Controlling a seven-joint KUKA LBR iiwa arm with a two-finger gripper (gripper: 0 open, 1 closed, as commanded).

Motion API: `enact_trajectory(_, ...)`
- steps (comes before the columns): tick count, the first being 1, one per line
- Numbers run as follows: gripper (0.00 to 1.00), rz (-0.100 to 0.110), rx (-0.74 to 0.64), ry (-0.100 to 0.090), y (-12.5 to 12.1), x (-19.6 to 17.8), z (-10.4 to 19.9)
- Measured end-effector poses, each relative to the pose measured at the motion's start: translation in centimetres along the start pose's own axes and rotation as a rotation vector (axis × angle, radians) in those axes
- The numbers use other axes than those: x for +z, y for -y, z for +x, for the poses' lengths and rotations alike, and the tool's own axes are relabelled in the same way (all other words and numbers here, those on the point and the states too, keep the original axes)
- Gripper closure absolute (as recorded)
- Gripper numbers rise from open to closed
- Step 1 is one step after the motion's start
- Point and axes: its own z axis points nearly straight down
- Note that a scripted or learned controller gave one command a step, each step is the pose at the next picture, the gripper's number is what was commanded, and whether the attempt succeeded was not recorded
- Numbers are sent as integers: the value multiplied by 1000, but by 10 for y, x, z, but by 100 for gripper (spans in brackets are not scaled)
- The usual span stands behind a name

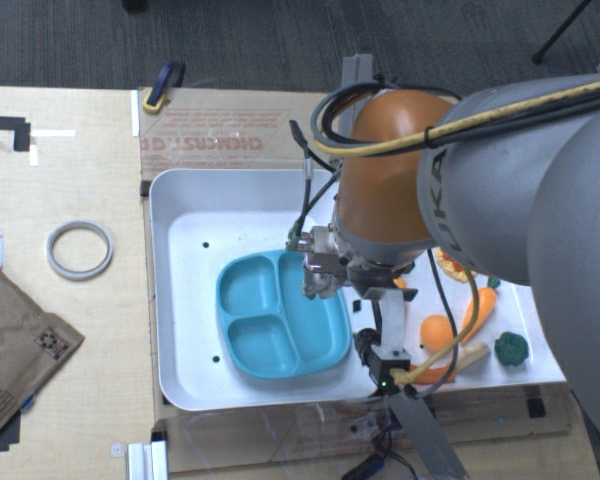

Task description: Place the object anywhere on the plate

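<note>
Far left of the claw, on the bare bench, lie a brown paper bag (15, 353) and a ring of tape (80, 249), both well apart from the work.

Nearer, a white bin (165, 268) holds a blue plate (280, 318) with three compartments. The plate's left and lower sides are near the bin walls, while open white floor lies beyond it toward the far wall.

The claw (320, 280) hangs over the plate's right edge, under the bulky orange wrist. I cannot tell whether it is released or clenched, or whether it carries anything.

To the claw's right sit small toy foods: an orange ball (438, 333), a carrot (482, 306) and a green piece (511, 349), packed close together. The object to be placed is probably one of these (which one cannot be settled).

They look light, stiff and smooth. The ball could roll or slip, so it is best taken across its middle; the carrot is best taken across its shaft. Cables and the arm crowd that side, leaving little room for moving.
</note>
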Motion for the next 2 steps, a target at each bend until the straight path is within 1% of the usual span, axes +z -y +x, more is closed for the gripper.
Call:
enact_trajectory(1, 100, 0, -277, -1, 4, 70, -36)
enact_trajectory(2, 100, -4, -352, 0, -81, 5, -36)
